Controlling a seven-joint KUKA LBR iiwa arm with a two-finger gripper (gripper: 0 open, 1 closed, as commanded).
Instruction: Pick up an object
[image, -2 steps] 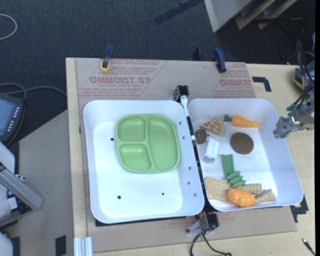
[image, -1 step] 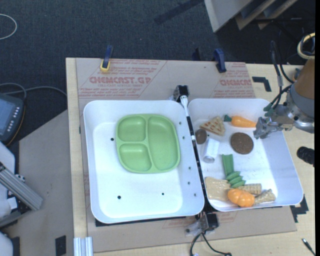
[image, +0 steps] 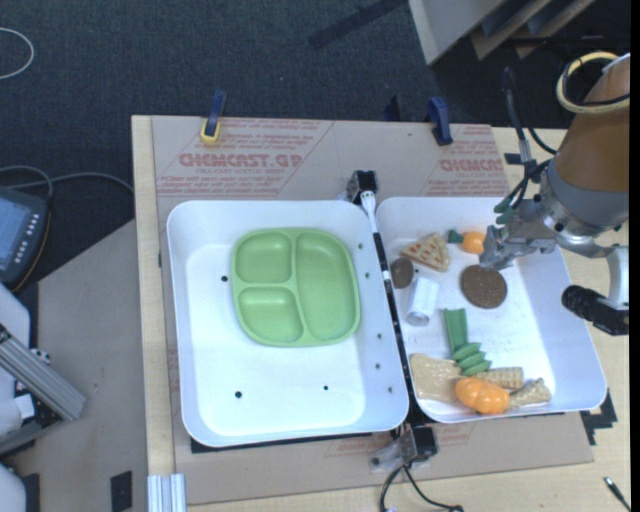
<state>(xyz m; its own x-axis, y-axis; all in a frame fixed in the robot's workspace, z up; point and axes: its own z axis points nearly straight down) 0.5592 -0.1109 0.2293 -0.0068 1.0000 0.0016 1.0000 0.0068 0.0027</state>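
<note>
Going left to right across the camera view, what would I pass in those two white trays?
Green divided plate → small brown disc → white cylinder → green beans → large brown patty → the arm's gripper.

A green divided plate (image: 296, 286) lies in the left white bin (image: 200, 300).

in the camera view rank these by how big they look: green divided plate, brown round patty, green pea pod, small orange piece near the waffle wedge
1. green divided plate
2. brown round patty
3. green pea pod, close to the patty, so unsure
4. small orange piece
</note>
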